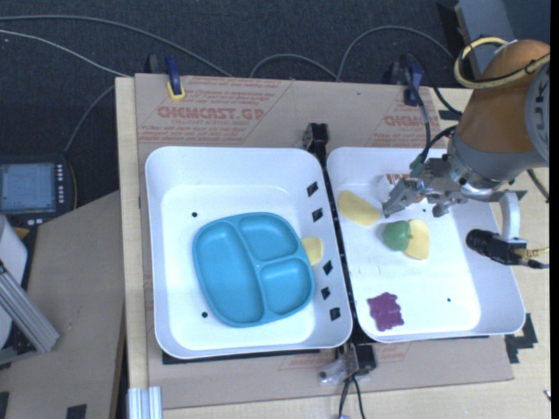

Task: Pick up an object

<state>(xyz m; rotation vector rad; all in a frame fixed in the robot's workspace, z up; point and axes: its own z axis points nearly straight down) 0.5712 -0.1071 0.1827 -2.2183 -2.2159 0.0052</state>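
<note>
While "CHEMCAST" (red print) marks the board [210, 110], the end effector [410, 195] hangs spread open, holding nothing.

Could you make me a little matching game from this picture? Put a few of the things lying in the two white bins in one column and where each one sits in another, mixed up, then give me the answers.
Things:
1. blue plastic plate with three compartments
2. purple grape-shaped toy
3. green round toy
4. pale yellow flat piece

Places:
A. right bin, near the front edge
B. right bin, close to the divider between the bins, left of the gripper
C. left bin, in its middle
D. right bin, touching a yellow toy, just below the gripper

Pairs: 1-C, 2-A, 3-D, 4-B
</note>
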